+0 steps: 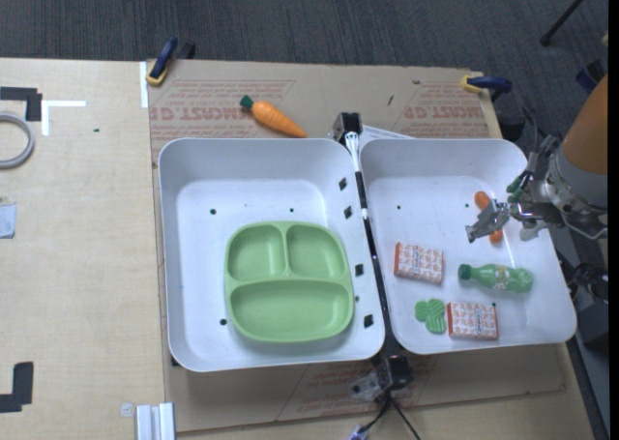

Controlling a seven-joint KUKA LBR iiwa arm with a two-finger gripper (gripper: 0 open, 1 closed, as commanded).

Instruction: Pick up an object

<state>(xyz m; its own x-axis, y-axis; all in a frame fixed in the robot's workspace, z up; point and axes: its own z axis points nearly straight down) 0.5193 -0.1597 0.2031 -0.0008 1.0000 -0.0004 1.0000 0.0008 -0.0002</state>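
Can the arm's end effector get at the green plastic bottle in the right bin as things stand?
Probably yes. The end effector hovers just above the green plastic bottle, which lies on its side in the right white bin with nothing on top of it.

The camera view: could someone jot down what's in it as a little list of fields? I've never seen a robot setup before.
left bin: green divided plate
right bin: two small packets, green bottle lying down, green leaf-shaped toy, small orange item
outside the bins: toy carrot on cardboard behind the left bin
arm: reaching in from the right
end effector: over the right bin, beside the small orange item, above the bottle
held: nothing seen between its fingers
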